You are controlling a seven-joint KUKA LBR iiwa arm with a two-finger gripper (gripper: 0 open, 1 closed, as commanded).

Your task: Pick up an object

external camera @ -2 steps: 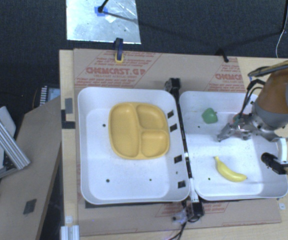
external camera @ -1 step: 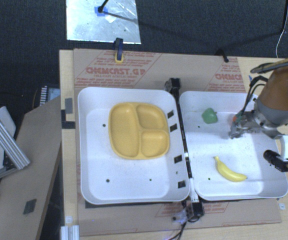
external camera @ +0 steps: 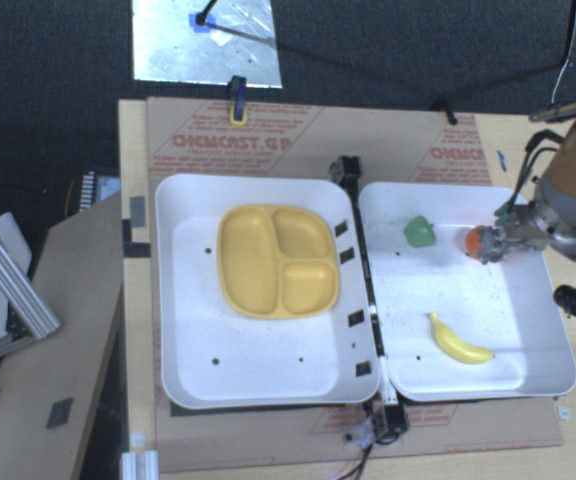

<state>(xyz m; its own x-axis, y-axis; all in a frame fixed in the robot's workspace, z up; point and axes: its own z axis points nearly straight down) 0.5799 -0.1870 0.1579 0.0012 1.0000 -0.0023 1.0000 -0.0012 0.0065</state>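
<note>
The gripper (external camera: 490,244) is hanging low over the far right part of the right bin (external camera: 538,368), reaching in from the right edge, and it is sitting right at a small red-orange object (external camera: 476,238) that is peeking out at its left side. Whether the tool is open, closed or gripping that object is something I cannot tell from this angle, since the dark tip is covering most of the contact area.

Just left of it, a green object (external camera: 420,232) is lying near the bin's far wall, apart from the red one. Nearer the camera, a yellow banana (external camera: 460,343) is resting on the bin floor, well clear of both. Across the divider, the left bin (external camera: 183,368) is holding a yellow divided plate (external camera: 276,261).

Judging by the position, the step in hand is securing the red-orange piece. To do that well, the tool should be centring over the object rather than catching its edge, closing fully before lifting, and rising straight up so the piece is not being nudged toward the bin wall or the green object
</note>
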